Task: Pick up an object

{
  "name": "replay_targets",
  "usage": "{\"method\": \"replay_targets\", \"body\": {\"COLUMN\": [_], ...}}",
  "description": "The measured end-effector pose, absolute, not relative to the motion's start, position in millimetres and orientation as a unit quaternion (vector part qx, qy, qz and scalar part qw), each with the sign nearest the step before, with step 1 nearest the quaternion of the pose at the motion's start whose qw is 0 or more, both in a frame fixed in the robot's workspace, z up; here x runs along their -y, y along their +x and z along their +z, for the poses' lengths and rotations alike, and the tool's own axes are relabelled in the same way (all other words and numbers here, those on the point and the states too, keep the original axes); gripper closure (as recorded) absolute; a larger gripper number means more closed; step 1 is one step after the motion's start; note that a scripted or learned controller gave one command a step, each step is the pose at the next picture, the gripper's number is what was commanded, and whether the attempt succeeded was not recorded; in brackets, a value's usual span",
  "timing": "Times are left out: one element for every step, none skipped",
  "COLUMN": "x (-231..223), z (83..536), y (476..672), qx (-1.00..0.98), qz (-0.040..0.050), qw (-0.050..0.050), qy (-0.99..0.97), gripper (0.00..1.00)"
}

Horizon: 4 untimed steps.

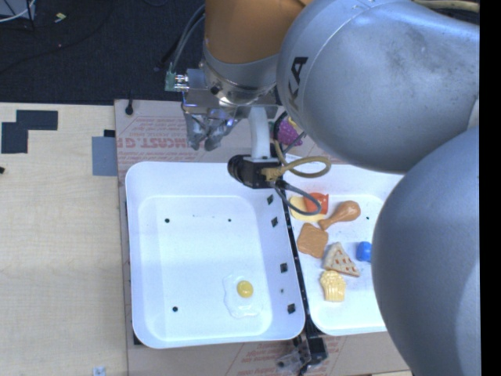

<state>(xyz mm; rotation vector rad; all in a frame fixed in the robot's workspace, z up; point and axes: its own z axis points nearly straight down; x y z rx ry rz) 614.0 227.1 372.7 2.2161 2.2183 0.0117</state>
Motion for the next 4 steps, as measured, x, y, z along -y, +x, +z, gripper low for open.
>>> {"method": "replay_targets", "body": {"x": [-210.2, -193.2, -185.2, -184.3], "z": [414.5, 455.1, 543.6, 358.7], "y": [645.4, 643.9, 643.5, 596.3], "qx": [-0.706, -0.707, -0.708, -0.706], "qz": [0.0009, 0.0005, 0.0028, -0.0096], "qw": [0.001, 0.001, 0.002, -0.006], "qy": [0.708, 0.708, 0.706, 0.708], "gripper": [1.0, 1.0, 1.0, 1.0]}}
